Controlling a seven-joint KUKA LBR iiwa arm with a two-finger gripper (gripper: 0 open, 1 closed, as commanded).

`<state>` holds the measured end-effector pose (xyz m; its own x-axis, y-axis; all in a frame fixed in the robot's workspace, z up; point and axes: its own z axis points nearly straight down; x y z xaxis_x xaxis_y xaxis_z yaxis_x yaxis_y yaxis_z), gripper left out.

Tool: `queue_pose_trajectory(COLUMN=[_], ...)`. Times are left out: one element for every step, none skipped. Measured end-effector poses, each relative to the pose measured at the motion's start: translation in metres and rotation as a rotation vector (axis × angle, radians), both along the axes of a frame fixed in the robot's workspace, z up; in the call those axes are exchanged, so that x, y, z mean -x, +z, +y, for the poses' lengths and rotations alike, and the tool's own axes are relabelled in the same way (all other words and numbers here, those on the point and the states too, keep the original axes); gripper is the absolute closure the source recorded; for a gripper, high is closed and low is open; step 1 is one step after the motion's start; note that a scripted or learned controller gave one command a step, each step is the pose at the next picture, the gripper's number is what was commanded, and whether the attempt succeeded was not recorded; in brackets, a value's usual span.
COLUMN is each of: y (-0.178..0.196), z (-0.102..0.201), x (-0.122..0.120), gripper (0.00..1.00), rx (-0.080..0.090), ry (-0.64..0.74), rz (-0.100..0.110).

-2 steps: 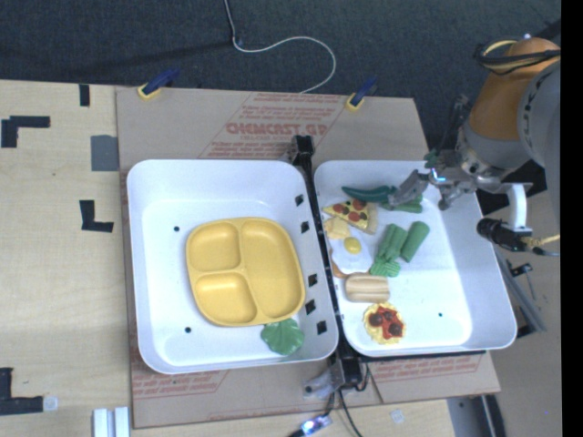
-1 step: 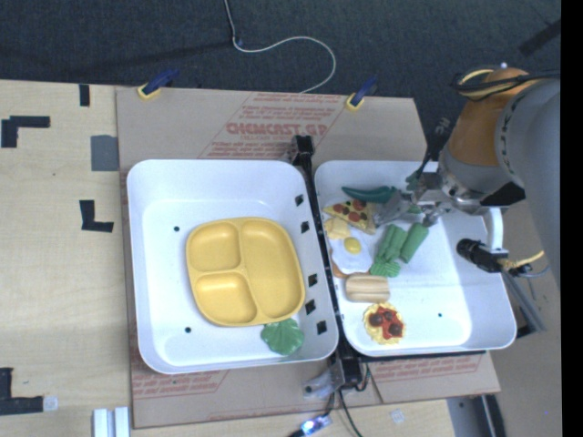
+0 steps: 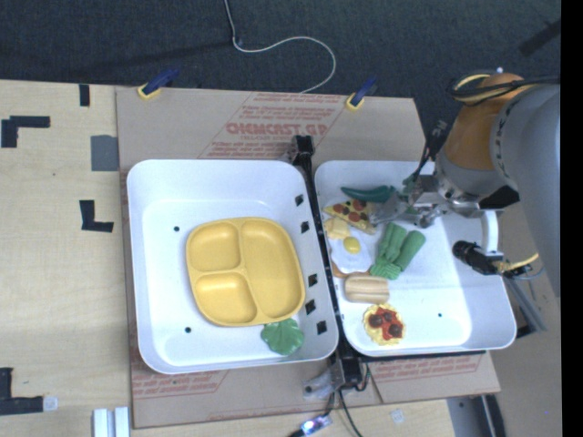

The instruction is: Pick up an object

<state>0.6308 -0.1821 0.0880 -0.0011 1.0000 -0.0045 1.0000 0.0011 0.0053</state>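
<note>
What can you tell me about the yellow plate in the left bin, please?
The yellow divided plate looks like moulded plastic, a rounded square with three compartments: two at the top, one below. It lies flat, slightly rotated, near the middle of the left bin. A green leafy toy sits at its lower right corner, seemingly touching the rim.

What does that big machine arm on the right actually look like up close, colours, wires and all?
The arm is a thick, rounded grey body with an orange band above the wrist. A yellowish cable loops over the top of the band. Its end effector is a cluster of small dark and silvery metal parts. A black fitting with thin wires sits beside it.
</note>
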Motion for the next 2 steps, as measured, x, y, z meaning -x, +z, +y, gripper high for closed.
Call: queue_pose_trajectory(y=[0.013,0.075], z=[0.004,0.0], x=[-0.002,0.001], gripper=[1.0,1.0], rx=[-0.008,-0.004], ry=[0.002,0.0], rz=[-0.002,0.003])
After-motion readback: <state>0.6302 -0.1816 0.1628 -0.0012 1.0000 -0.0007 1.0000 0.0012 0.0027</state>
